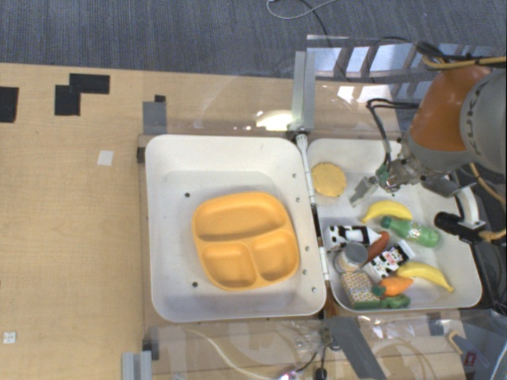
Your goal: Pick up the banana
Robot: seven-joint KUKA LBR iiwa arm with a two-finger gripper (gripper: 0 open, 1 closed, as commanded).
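Note:
Two bananas lie in the right bin [467, 291]. One small yellow banana [386, 210] sits near the bin's middle, and a second banana [426, 275] lies at the front right. My gripper [375, 186] hangs just above and to the left of the middle banana, close to it. The fingers stand open with nothing between them. The grey arm with its orange band [444, 113] comes in from the upper right.
A green bottle [413, 231] lies against the middle banana. A yellow disc [329, 179], a black-and-white carton [349, 234], a red sausage [379, 245], a grey can [354, 254], a carrot [394, 286] and a waffle [358, 288] crowd the right bin. The left bin [170, 180] holds an orange divided plate [242, 240].

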